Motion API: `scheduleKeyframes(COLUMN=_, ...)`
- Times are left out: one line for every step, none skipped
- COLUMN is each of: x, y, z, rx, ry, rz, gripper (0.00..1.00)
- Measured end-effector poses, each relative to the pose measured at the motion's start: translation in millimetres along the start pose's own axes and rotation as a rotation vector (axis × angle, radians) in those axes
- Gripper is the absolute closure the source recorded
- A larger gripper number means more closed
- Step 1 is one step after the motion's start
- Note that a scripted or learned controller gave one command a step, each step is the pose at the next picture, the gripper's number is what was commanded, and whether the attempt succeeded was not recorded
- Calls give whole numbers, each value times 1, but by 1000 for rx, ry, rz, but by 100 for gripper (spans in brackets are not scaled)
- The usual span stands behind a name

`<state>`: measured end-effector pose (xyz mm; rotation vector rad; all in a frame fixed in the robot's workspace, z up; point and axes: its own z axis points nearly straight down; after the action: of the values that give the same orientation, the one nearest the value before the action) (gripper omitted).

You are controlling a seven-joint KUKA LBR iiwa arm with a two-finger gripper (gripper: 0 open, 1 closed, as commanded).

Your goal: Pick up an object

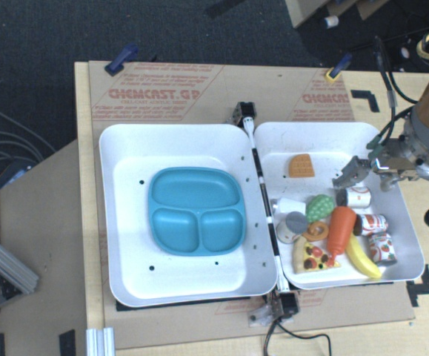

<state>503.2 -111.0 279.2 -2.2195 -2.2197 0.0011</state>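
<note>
My gripper [364, 182] hangs over the right bin [273, 136], near its right side, with the arm coming in from the right edge. Its two fingers are spread open with nothing between them. Just below it lies a small white cup [358, 197]. Further down the bin lie an orange carrot [340, 228], a green vegetable [319, 206], two red-and-white cans [374, 223], a yellow banana [364, 259] and a pizza slice [314, 257]. An orange bread slice [301, 166] lies alone to the gripper's left.
The left bin [121, 199] holds a blue divided plate [196, 210]. A grey disc [296, 220] and a small ring-shaped pastry [316, 231] lie near the divider between the bins. Cables run past the bench's left side and far right corner.
</note>
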Motion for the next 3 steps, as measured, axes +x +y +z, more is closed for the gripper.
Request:
scheduleKeyframes(x=-29, y=47, z=122, rx=0, ry=0, rz=1, gripper=0)
scheduleKeyframes(x=0, y=104, z=195, rx=-3, ry=-1, rz=-1, gripper=0)
scheduleKeyframes(x=1, y=135, z=194, rx=-3, ry=-1, rz=-1, gripper=0)
